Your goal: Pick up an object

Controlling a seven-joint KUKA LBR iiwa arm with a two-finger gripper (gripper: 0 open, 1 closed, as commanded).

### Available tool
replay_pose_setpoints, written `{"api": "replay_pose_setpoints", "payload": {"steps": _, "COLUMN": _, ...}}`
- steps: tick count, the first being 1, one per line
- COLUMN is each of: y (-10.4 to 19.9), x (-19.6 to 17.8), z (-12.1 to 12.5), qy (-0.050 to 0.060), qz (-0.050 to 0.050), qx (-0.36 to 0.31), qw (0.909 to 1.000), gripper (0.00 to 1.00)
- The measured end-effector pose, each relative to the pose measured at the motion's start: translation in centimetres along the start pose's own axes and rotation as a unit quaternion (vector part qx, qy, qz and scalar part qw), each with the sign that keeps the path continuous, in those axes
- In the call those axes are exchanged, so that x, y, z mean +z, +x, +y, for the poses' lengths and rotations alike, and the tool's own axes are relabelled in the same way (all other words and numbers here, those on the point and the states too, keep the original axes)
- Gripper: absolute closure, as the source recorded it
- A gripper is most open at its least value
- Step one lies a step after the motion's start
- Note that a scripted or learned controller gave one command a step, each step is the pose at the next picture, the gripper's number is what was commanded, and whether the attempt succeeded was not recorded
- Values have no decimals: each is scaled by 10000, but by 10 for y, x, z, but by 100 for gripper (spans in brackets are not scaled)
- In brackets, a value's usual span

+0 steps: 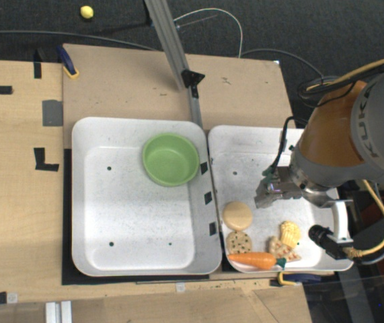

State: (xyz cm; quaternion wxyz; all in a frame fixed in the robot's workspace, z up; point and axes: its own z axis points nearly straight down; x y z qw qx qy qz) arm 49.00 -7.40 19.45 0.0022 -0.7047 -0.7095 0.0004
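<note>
Over the right white bin (245, 147), my pincer (270, 195) hovers; grip state unreadable. Round tan bun-shaped toy (237, 215) lies just left and nearer: centre over it, descend straight, avoid neighbours.

The 2 bins look like white plastic: the left bin (91, 200) and the right bin (245, 147) have a smooth, faintly glossy face speckled with dark scuffs. The green bowl (171, 159) at the left bin's far edge looks like matt plastic. The table (17, 147) shows pale wood grain, with a smoother tan board (124, 79) laid on it, marked with matt black tape. A brushed metal bar (168, 36) crosses the far edge. The arm (336, 143) has a satin orange shell over grey. By the right bin's near edge, the carrot (253, 260) shines like plastic, the round bun (237, 215) looks matt, and the corn cob (289, 233) looks bumpy.
</note>
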Motion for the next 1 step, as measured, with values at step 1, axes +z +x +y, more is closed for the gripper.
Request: {"api": "replay_pose_setpoints", "payload": {"steps": 1, "y": 59, "x": -14, "z": 2, "qy": -8, "qz": 0, "qx": -6, "qw": 10000, "gripper": 100}}
